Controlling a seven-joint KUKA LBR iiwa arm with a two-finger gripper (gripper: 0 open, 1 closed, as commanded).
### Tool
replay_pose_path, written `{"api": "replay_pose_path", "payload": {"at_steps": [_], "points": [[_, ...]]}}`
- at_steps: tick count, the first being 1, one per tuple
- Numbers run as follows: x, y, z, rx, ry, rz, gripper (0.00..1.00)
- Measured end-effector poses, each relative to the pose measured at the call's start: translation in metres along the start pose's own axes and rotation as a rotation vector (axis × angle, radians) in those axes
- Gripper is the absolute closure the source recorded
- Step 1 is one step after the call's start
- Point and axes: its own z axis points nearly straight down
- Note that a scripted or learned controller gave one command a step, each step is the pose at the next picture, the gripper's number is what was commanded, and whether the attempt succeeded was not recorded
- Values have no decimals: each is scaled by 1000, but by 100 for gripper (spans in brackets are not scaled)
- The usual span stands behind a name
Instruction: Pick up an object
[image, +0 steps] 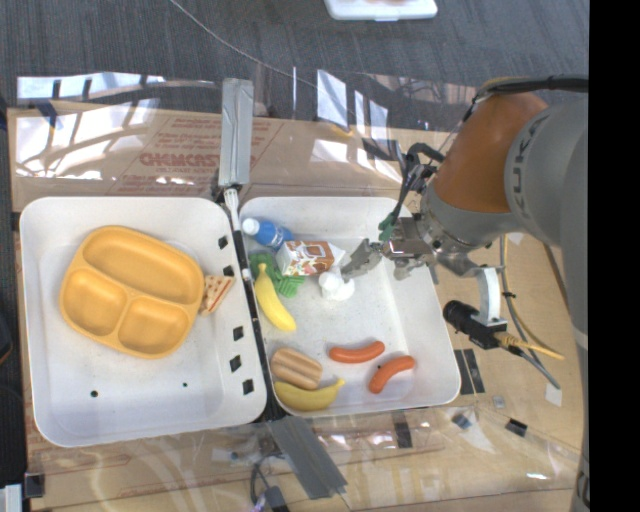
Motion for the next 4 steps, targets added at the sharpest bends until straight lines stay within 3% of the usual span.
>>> {"api": "replay_pose_path", "payload": {"at_steps": [1,3,4], "points": [[25,-77,120,5,2,-113,0],[46,34,126,-2,-1,-190,0],[50,64,127,8,0,-332,0]]}}
